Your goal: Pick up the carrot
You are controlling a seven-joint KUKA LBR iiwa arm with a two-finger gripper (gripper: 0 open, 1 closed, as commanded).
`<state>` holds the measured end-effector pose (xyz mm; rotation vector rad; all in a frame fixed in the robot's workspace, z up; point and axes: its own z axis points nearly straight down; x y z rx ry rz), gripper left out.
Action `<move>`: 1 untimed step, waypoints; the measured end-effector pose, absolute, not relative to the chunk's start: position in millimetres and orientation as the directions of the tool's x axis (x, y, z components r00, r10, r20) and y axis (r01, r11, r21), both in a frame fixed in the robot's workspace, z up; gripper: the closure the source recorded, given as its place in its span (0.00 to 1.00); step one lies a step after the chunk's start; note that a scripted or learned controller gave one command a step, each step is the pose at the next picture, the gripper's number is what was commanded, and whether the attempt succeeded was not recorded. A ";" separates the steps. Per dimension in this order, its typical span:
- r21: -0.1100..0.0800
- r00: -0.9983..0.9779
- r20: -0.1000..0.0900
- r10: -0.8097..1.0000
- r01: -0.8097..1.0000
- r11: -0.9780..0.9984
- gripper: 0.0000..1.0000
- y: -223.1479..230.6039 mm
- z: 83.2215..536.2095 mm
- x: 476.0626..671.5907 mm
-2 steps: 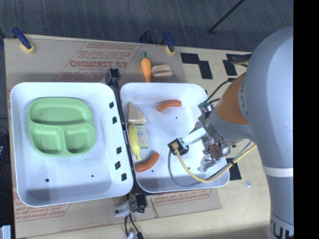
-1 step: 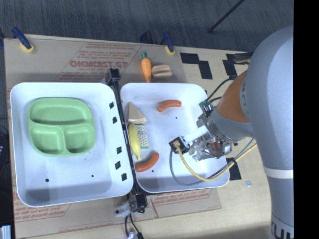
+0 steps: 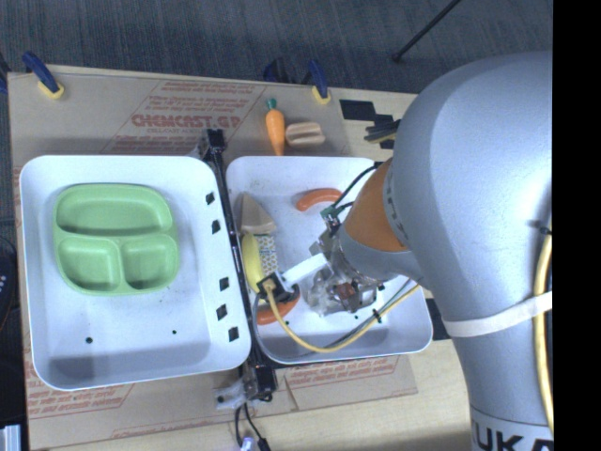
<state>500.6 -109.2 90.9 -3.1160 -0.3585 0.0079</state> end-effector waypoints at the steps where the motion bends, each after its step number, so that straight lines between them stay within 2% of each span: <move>1: -0.002 0.942 -0.002 0.337 0.337 -0.942 1.00 -204.5 246.9 476.3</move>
